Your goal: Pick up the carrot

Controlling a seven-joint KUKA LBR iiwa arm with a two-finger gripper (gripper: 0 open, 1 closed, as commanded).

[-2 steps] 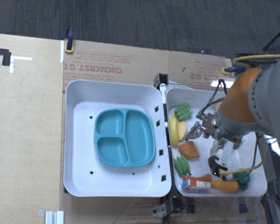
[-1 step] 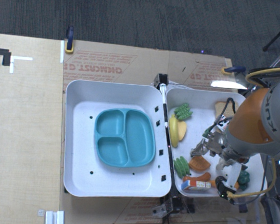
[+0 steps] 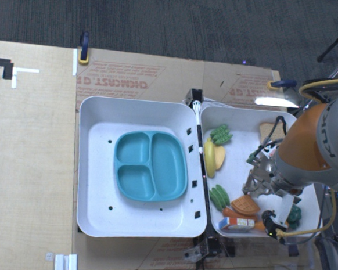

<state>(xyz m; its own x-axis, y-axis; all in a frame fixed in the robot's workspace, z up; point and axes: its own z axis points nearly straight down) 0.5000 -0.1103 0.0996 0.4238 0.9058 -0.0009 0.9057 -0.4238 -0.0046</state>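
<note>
Arm (image 3: 314,143) reaching into right bin (image 3: 240,117), wrist down; jaws (image 3: 257,188) state unclear, above carrot (image 3: 235,212).

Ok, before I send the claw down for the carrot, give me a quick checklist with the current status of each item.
1. Carrot located: ok, orange piece low in the right bin, partly under an orange-brown wedge.
2. Carrot free of neighbours: not ok, wedge overlaps it, small box and green vegetable crowd it.
3. Claw above carrot: not ok, it sits up and right of it.
4. Claw opening: cannot tell.
5. Claw carrying nothing: cannot tell.
6. Blue tray out of the way: ok, in the left bin.
</note>
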